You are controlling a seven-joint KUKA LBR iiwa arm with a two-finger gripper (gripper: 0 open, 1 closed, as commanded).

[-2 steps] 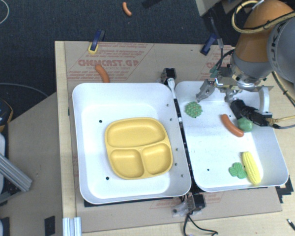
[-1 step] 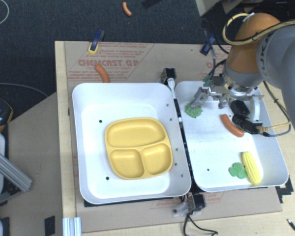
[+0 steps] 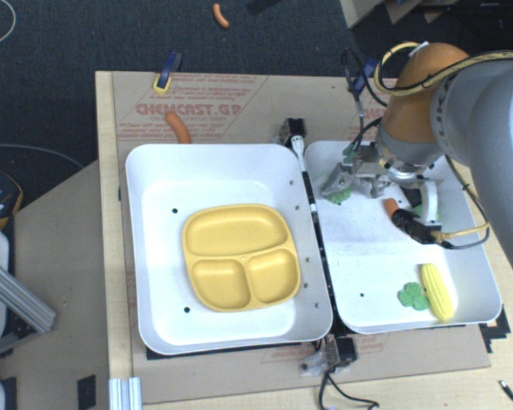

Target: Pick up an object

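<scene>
Right now the arm [image 3: 462, 101] is reaching in from the right and bending down over the far end of the right bin [image 3: 368, 306], its orange band sitting just above the wrist. The pincer [image 3: 359, 182] is hanging low by the bin's far left corner, close to a small green piece [image 3: 338, 196] lying on the bin floor. Whether its fingers are apart or together I cannot tell; cables and the wrist body are cluttering that spot.

Several candidates are lying in the right bin. A small orange piece [image 3: 392, 204] is resting just under the wrist. A yellow corn cob [image 3: 438, 290] is lying near the bin's near right corner, with a green leafy toy [image 3: 414, 296] touching its left side. In the left bin [image 3: 154, 229] a yellow divided plate [image 3: 239, 254] is sitting flat in the middle.

The green piece beside the pincer is looking like the likeliest target. To do this well, the fingers should be straddling it squarely before closing, coming down straight rather than at a slant, since it is small and close to the bin wall, and a glancing touch would probably be pushing it into the corner. Lifting slowly afterwards would be showing whether anything has really come up.

Out on the surface [image 3: 120, 126], beyond the bins, an orange carrot-like toy [image 3: 179, 127] is lying well apart from the action.
</scene>
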